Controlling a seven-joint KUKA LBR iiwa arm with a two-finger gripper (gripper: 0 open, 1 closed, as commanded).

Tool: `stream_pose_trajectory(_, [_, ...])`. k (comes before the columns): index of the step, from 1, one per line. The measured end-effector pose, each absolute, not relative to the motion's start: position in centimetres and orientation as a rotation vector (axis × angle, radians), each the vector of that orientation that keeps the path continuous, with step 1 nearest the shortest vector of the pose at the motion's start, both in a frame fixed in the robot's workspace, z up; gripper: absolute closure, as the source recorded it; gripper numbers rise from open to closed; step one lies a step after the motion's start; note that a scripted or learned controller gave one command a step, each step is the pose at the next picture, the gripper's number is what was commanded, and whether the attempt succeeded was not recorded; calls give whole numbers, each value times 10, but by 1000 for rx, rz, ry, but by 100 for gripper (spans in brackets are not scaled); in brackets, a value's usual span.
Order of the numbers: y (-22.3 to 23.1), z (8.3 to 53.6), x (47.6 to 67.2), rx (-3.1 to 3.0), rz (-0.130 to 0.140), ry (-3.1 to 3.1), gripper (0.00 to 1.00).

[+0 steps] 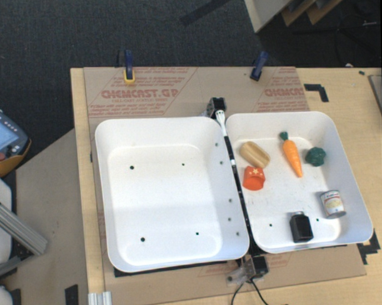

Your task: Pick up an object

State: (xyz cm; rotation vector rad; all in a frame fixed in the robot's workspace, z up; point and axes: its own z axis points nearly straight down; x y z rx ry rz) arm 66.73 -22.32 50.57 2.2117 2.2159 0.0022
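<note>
Camera view: right bin [341, 143] holds a bread roll [255, 154] and tomato [254, 178] near its left edge, carrot [292, 155] mid-bin, can [332, 203] by the right edge; the pincer's state cannot be told.

I'm seeing two smooth glossy plastic bins [111, 183], matt brown cardboard sheet [195, 86] beneath, shiny metal-topped small can [333, 203], matt black block [300, 227]

A brown board [176, 87] lies clamped on a bench over dark carpet [61, 28].
</note>
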Motion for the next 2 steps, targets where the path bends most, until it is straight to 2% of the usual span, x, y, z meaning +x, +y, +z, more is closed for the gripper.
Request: stream_pose_trajectory(2, [-148, 537, 667, 2211, 7, 2222, 100])
